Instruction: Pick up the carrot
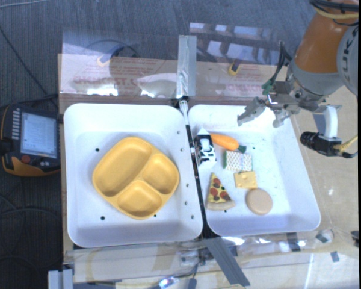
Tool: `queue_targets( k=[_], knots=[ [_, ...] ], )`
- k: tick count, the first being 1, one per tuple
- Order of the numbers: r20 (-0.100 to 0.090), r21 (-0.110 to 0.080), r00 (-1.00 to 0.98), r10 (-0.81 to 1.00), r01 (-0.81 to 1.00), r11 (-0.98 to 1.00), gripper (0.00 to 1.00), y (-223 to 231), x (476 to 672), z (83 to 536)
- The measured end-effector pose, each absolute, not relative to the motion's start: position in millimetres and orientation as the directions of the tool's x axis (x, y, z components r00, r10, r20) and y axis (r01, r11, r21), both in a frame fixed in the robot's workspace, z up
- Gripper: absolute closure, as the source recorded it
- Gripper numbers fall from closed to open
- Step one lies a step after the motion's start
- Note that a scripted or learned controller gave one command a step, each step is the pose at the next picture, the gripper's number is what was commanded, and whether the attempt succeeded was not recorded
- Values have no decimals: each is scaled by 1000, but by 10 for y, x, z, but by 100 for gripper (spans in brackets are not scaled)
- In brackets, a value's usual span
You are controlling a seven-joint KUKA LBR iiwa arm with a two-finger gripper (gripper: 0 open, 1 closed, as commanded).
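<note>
At far left of the frame you see a teach pendant (29, 138) lying on the grey floor beside the counter (84, 86). Next comes the left bin (78, 116), holding a yellow divided plate (136, 177), tilted diamond-wise in the middle. Past the central divider you reach the right bin (301, 197). Along its left wall sits a small black-and-white item (204, 150), too small to identify. Just right of it, touching or nearly so, lies the carrot (224, 141), orange, green tip pointing right, in the upper left part of this bin. Below it: a green-and-white checked piece (237, 160), a yellow cheese square (245, 179), a pizza slice (218, 192) and a tan round disc (259, 201). At upper right you find the gripper (263, 117) hovering over the bin's top edge, fingers spread apart, nothing between them, above and right of the carrot, not touching it.
</note>
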State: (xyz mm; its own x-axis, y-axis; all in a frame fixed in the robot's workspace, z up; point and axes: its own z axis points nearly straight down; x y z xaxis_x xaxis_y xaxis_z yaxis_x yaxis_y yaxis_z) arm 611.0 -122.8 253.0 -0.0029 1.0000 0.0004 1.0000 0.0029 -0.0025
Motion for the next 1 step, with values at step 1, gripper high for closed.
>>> queue_targets(
  k=[1],
  knots=[
    [0,-2,165,986,986,-165,0,-1151,6173,979]
  ],
)
